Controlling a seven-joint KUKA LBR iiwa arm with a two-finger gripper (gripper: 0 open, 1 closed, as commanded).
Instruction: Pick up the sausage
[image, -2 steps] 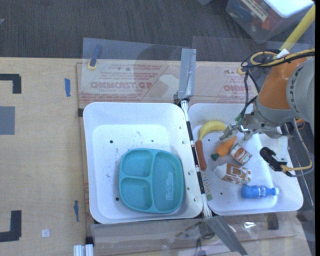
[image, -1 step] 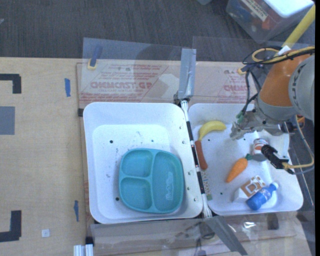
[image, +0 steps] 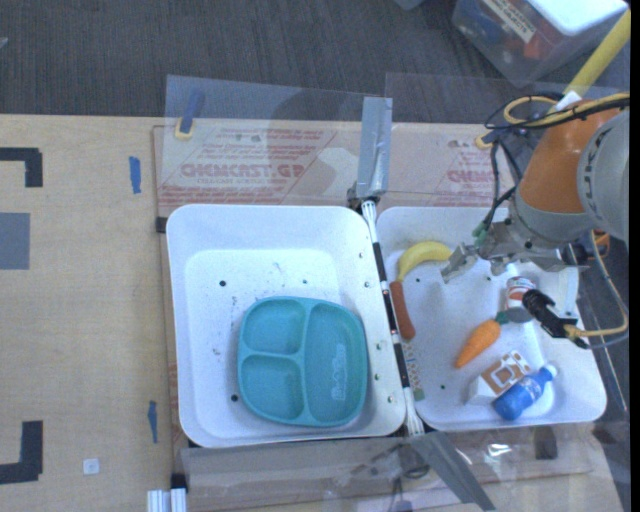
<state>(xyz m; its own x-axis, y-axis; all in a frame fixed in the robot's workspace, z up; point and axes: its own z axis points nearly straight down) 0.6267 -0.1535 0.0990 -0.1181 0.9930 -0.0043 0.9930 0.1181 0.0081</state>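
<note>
Item 1: grey arm with an orange band (image: 560, 170), entering over the right-hand shallow white bin (image: 590, 400). Its two-finger gripper (image: 478, 256) hangs over that bin's upper part, metal fingers (image: 458, 266) pointing towards the divider; whether they are spread or closed cannot be told from this slant, and nothing is seen between them.

Item 2: slim reddish-brown sausage (image: 402, 308), lying lengthwise against the right bin's left wall, below and to the left of the fingers, apart from them.

Item 3: curved yellow banana (image: 422, 256), just left of the fingers, above the sausage's upper end.

Item 4: orange plastic carrot with green top (image: 479, 341), below the fingers, tilted, near the bin's middle.

Item 5: blue plastic bottle with white cap (image: 523, 394), well below the fingers, at the bin's lower right, beside a small orange-and-white carton (image: 505, 372).

Item 6: left-hand shallow white bin (image: 200, 250), well left of the fingers, holding a teal three-compartment plastic tray (image: 302, 362) in its lower half.
</note>
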